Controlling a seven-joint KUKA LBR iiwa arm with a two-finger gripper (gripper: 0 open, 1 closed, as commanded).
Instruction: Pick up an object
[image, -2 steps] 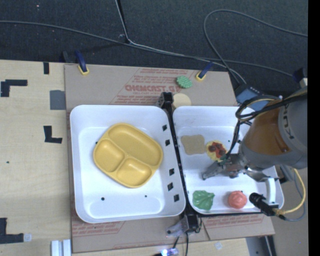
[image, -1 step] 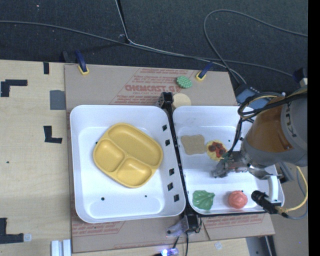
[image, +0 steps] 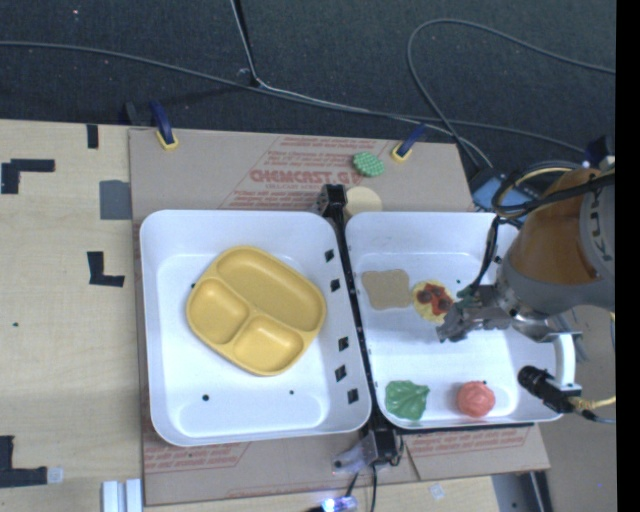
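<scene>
Tan piece (image: 386, 289): I see it flat, upper left of the right bin (image: 420, 228)
Yellow-red item (image: 432, 298): just right of the tan piece; gripper (image: 455, 328) close beside it
Green leafy item (image: 406, 399): near front wall
Red round item (image: 476, 398): right of the green one; apart

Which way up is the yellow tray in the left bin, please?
Right way up. The tray lies flat in the left bin, and its three compartments face the camera, with nothing in them.

Yellow divided tray (image: 256, 309) (left bin (image: 165, 400))
</scene>
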